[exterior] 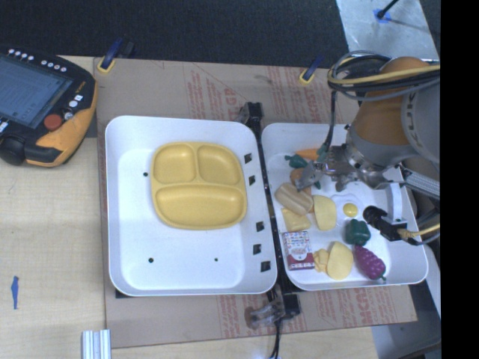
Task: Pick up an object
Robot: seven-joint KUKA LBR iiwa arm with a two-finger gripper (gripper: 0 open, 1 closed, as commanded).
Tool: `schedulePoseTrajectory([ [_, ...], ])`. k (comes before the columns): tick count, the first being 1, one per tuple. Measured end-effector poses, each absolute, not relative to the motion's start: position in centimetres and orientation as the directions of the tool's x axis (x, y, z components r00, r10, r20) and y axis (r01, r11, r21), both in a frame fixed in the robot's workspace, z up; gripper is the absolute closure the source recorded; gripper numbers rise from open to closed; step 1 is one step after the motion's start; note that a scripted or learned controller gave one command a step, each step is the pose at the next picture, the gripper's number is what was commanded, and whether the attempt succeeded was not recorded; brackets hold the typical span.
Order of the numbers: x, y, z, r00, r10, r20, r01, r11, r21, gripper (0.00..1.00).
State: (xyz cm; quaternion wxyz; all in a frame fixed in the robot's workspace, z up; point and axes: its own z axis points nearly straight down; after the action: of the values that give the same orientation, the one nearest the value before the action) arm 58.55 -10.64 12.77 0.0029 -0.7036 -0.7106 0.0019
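Observation:
The right bin (pixel 404 275) holds several toy foods. Among them are a tan bread roll (pixel 293 197), a yellow wedge (pixel 325 212), a fried egg (pixel 349 209), a green pepper (pixel 357 232), a purple piece (pixel 369 262), a yellow fruit (pixel 340 260) and a red-and-white packet (pixel 299 248). My gripper (pixel 313 172) hangs low over the upper left part of this bin. It is just right of a brown piece (pixel 299 176) and below an orange carrot (pixel 306 155). The wrist hides what lies under it.
The left bin (pixel 135 268) holds a yellow divided plate (pixel 199 184). A teach pendant (pixel 41 107) lies on the bench at the far left. Black clips (pixel 254 114) join the two bins along the middle wall. A cable (pixel 389 226) loops over the right bin's right side.

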Motion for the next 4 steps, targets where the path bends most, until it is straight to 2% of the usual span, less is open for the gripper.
schedulePoseTrajectory([
  [1, 64.1, -11.1, 9.1, -0.008, 1.0, -0.001, 1.0, 0.008, 0.002, 0.0],
  [2, 63.9, -11.2, 10.3, -0.01, 1.0, -0.001, 1.0, 0.01, -0.004, 1.0],
  [3, 63.9, -11.2, 10.3, -0.012, 1.0, -0.001, 1.0, 0.012, -0.004, 0.0],
  [4, 59.6, -11.0, 9.1, -0.003, 1.0, 0.0, 1.0, 0.003, -0.008, 0.0],
])
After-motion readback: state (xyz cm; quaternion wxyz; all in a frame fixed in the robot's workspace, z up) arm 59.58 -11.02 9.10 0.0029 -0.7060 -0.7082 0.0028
